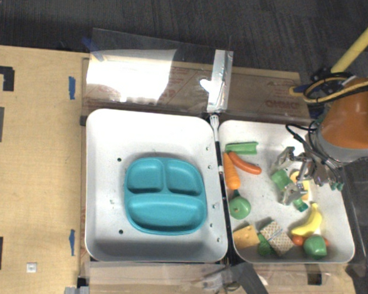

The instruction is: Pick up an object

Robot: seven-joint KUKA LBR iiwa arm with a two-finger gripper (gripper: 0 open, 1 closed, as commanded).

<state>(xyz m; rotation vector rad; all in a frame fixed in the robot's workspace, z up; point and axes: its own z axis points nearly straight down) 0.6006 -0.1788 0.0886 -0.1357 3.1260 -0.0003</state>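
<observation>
- Camera view: take the right bin [344, 233] as landmark; the left bin [101, 169] beside it carries only a teal divided plate [165, 194], no pick target there.
- Arm [352, 120] comes in over the right bin's upper right corner, orange band above the wrist.
- Gripper [297, 176] sits low in the bin's upper middle, amid clutter. Can't tell from this angle whether it's released or clenched, or grasping anything.
- Likeliest target: small green piece [280, 179], touching or just beside the gripper on its bin-centre side. Contact unclear.
- Other candidates, all in the right bin: banana [310, 222] near the lower right, below the gripper; carrot [232, 174] and green bean [242, 147] by the left wall, well apart from it.
- To do it well (judgement): centre on one item before closing, lift straight up, confirm it comes clear of neighbours. Crowding makes a double grab or nudge-out likely.
</observation>
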